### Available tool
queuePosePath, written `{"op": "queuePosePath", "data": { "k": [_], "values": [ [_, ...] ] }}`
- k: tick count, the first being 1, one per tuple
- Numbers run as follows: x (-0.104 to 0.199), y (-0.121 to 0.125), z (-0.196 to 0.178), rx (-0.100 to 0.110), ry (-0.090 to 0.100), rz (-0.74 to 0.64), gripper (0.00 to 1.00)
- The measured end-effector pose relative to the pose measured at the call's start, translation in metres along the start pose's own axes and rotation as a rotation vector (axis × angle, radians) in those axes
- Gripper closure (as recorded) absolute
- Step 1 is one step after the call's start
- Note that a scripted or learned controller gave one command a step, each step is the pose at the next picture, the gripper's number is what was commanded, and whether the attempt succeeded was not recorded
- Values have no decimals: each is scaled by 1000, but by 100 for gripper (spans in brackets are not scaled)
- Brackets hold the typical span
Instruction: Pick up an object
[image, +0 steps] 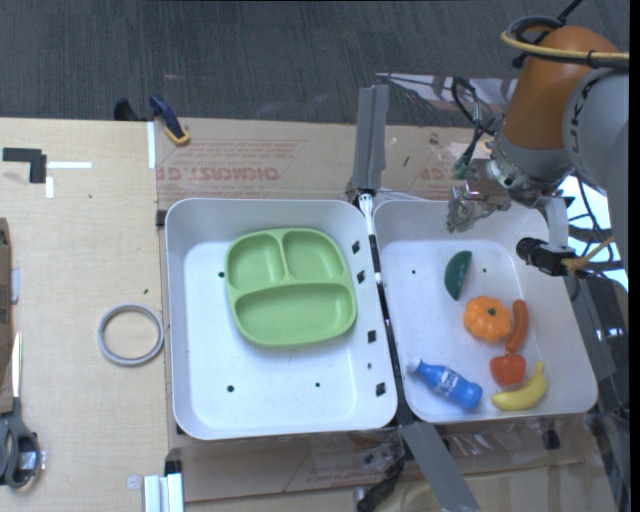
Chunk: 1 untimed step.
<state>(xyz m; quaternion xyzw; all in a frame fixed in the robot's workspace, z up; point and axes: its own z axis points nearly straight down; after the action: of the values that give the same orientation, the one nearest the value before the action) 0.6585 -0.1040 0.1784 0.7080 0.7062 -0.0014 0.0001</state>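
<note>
My gripper (462, 217) hangs over the back edge of the right bin (420, 300), with nothing visible between its fingers. Below it in that bin lie a dark green vegetable (457, 273), an orange pumpkin (487, 319), a red sausage (517, 325), a red pepper (507, 369), a yellow banana (522, 391) and a blue bottle (447, 385). The green vegetable is the nearest to the gripper, a short way in front of it.
The left bin (200, 380) holds a green divided plate (291, 286). On the bench to the left lie a tape ring (130, 333) and scissors (17, 440). A metal divider post (370, 140) rises between the bins at the back.
</note>
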Motion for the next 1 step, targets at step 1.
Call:
{"op": "queuePosePath", "data": {
  "k": [1],
  "values": [
    [0,0,0,0,0,0,0]
  ]
}}
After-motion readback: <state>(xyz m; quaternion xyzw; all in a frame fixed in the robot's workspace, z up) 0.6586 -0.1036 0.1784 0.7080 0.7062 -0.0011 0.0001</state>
